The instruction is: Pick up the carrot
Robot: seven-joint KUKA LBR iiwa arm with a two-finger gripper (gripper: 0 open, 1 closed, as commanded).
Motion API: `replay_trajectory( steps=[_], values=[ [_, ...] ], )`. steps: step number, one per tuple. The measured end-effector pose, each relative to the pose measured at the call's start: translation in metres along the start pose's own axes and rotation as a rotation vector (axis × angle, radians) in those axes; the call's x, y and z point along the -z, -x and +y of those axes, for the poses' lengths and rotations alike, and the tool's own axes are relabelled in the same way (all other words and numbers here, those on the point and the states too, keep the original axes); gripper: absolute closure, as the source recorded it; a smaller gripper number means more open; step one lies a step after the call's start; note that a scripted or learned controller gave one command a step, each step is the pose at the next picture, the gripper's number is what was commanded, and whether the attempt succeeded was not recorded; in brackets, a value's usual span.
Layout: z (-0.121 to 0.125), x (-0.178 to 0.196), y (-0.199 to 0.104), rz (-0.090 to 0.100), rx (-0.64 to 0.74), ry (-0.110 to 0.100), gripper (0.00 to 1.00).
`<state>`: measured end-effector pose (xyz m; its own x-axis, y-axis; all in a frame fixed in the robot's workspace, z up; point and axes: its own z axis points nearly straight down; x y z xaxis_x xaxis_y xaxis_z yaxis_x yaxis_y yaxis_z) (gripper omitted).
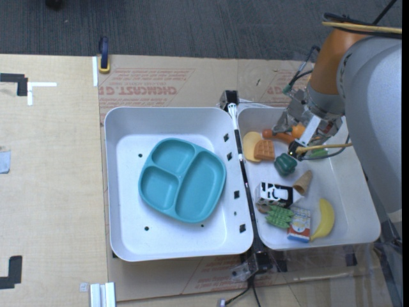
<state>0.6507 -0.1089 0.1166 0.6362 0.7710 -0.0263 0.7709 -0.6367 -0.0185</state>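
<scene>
The carrot (pixel 285 133) is a small orange piece lying near the back of the right bin (pixel 358 190). My gripper (pixel 298 126) reaches down from the right and sits right over the carrot's right end, hiding part of it. The carrot's left end pokes out from under the gripper, next to the orange waffle-like piece (pixel 263 149).
The right bin also holds a yellow disc (pixel 250 139), a dark green piece (pixel 285 164), a cone (pixel 302 181), a black-and-white item (pixel 276 192), a green piece (pixel 278 217), a small box (pixel 299 226) and a banana (pixel 326 219). A teal divided plate (pixel 182 180) lies in the left bin (pixel 121 190).
</scene>
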Motion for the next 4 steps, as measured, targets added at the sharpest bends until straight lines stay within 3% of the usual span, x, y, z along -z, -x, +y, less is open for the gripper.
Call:
replay_trajectory(
  steps=[1,2,3,4],
  values=[
    [0.037,-0.014,0.044,0.058,-0.129,0.000,0.00],
    [0.040,-0.003,0.045,0.052,-0.120,0.019,1.00],
    [-0.065,-0.029,0.061,0.024,-0.044,0.011,1.00],
    [-0.131,0.071,0.038,0.027,-0.283,0.013,1.00]
  ],
)
